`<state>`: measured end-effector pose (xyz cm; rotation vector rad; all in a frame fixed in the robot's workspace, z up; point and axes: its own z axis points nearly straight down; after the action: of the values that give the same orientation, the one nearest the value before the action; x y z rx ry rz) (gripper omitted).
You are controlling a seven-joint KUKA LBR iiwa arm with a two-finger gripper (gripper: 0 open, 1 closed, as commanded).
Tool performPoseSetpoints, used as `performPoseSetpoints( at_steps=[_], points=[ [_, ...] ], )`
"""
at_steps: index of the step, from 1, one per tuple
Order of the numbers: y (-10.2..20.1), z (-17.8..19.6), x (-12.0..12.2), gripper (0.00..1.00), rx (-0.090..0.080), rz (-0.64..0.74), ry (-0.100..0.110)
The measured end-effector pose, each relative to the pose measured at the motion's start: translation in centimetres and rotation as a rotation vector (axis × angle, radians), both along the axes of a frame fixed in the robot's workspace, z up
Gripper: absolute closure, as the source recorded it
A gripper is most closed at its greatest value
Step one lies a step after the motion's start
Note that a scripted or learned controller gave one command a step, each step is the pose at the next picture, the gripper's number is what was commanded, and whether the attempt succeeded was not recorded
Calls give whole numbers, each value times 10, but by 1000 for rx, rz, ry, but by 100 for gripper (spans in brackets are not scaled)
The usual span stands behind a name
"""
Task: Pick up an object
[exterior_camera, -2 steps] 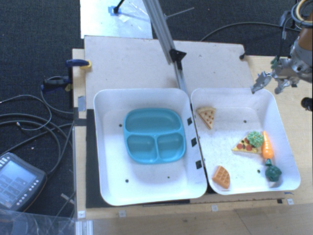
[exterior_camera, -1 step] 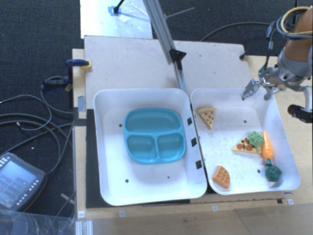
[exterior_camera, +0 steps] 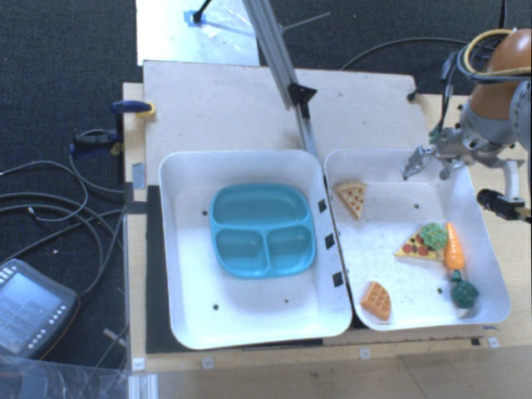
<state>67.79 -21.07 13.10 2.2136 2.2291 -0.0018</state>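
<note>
Left bin [exterior_camera: 179,248] holds a blue divided tray [exterior_camera: 263,229], lying flat at centre. A grey pole [exterior_camera: 274,44] slants from the top edge down to the junction of the two bins, carrying a black clamp [exterior_camera: 299,95]. A pendant with screen [exterior_camera: 29,306] lies on dark carpet at lower left, with cables [exterior_camera: 58,214] looped nearby. A blue-handled clamp [exterior_camera: 133,107] grips the bench's left edge

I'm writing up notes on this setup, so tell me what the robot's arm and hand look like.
The arm is grey metal with a rounded orange band near its top and a yellow cable looped above that. Dark cables run down beside it. The hand is small, made of silvery metal, with thin fingers. A black fitting sticks out at the arm's lower side.
</note>
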Motion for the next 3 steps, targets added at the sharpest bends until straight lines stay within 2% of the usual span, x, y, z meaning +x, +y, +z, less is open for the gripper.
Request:
performPoseSetpoints(
  at_steps=[1,2,3],
  points=[
    [0,15,2,100,-3,4,-7],
    [0,81,2,100,-2,1,-11],
    [0,132,4,100,-2,1,-10]
  ],
)
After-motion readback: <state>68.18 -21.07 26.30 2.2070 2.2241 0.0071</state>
